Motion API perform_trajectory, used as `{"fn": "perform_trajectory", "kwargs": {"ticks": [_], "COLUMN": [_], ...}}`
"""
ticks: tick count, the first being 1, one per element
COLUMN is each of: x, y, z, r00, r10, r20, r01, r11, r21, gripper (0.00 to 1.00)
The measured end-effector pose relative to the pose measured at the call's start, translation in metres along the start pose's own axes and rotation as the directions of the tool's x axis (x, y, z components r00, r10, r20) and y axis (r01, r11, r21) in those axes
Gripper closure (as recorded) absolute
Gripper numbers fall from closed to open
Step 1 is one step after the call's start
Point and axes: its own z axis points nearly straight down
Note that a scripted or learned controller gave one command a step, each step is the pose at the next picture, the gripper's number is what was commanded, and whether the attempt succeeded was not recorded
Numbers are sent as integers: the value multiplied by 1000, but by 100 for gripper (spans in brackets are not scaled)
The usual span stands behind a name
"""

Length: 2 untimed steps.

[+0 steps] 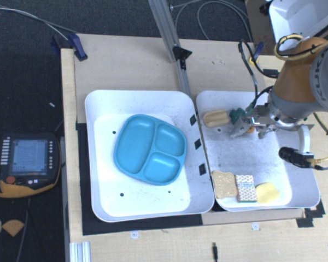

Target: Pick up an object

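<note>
Camera view, looking down at a slant. Two shallow white bins sit side by side on a pale wooden bench. Both bins are smooth moulded plastic with rounded corners and a faint dark speckle on their floors.

The left bin holds a blue divided plate, glossy plastic, rounded-square in outline, with three moulded compartments, lying flat and turned at an angle to the bin walls.

The right bin holds four items. Near its upper-left corner lies a brush with a rounded tan wooden handle and a dark green end pointing right. Along the front wall three items stand in a row, close together: a tan rough-textured sponge, roughly rectangular; a checked pad with a fine yellow-and-white pattern and a green edge; and a yellow sponge, soft-looking with rounded corners.

The grey arm with its orange band enters from the right and reaches over the upper part of the right bin. Its gripper is low, just beside the green end of the brush. Whether the gripper is wide or narrow cannot be told, nor whether it touches the brush.

A handheld control pendant with a lit screen lies on the dark floor to the left of the bench
</note>
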Motion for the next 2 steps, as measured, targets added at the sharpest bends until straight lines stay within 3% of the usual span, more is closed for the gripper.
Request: {"fn": "perform_trajectory", "kwargs": {"ticks": [1, 2], "x": [0, 4], "y": [2, 5], "z": [-14, -79], "r00": [1000, 1000], "r10": [-1, -2], "r20": [1, 4], "r01": [1, 2], "r11": [1000, 1000], "r21": [-8, -14], "gripper": [100, 100]}}
